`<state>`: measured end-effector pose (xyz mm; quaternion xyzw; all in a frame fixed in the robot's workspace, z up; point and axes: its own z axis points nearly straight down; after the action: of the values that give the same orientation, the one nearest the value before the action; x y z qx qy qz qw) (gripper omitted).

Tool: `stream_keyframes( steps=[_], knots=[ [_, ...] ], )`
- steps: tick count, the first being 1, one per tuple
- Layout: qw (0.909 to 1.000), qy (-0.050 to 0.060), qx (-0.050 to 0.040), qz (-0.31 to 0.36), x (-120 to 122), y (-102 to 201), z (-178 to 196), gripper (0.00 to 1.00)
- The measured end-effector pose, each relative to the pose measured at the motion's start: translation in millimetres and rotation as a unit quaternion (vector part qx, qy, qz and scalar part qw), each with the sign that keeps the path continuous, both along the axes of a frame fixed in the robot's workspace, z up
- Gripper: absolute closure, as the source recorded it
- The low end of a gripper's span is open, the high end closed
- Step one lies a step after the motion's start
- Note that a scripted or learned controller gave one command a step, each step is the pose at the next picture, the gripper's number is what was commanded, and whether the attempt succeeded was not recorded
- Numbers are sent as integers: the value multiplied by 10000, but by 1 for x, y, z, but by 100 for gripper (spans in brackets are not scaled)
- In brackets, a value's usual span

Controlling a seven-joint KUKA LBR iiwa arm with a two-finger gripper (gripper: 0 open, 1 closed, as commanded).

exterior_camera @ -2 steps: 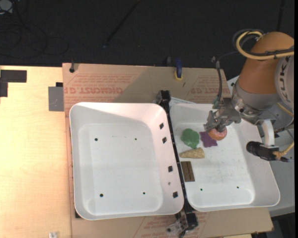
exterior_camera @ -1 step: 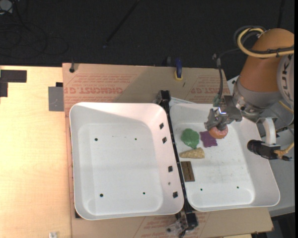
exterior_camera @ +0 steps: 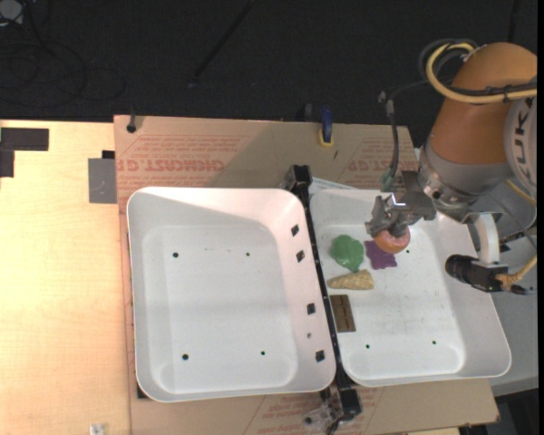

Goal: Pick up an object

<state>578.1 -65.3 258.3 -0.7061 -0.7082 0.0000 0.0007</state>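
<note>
Pink ball (exterior_camera: pixel 394 239) in right bin (exterior_camera: pixel 453 352), under claw (exterior_camera: pixel 390 217), maybe pinched, cannot tell; could slip out or bump purple bit (exterior_camera: pixel 382 256) and green lump (exterior_camera: pixel 348 251) packed close beside.

Smooth white plastic bins (exterior_camera: pixel 218 370)

Red printed lettering runs across the cardboard sheet (exterior_camera: pixel 208 157) under the bins, upside down and too blurred to read. Part of a dark letter shows on the arm (exterior_camera: pixel 517 148), cut off at the edge.
</note>
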Motion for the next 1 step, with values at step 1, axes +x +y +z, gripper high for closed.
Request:
stream_keyframes(
  steps=[1],
  knots=[
    [10000, 25, 5, 1, -32, 27, 5, 100]
  ],
)
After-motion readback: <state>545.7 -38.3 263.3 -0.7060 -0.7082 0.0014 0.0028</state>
